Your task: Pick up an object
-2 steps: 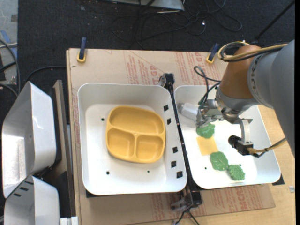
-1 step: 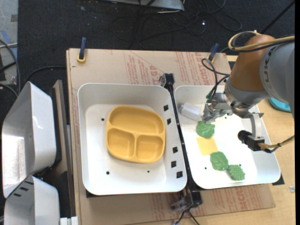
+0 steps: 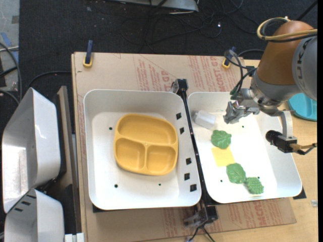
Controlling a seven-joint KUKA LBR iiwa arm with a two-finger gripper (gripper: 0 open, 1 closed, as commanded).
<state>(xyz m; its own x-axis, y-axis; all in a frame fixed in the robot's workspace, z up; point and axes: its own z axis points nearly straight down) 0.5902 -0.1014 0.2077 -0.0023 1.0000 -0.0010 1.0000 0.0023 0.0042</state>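
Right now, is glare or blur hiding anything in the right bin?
Camera view: even light and soft shadows; the small clear plastic cup nearly washes out against the shallow white right bin; the gripper is slightly soft; the green leafy pieces read clearly.

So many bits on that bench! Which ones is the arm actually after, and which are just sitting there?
Likely part of the job (right bin, under the gripper):
- clear cup
- green leafy piece
- yellow square
- two more green pieces

Just lying about:
- yellow divided plate in the left bin
- teal object at the right edge
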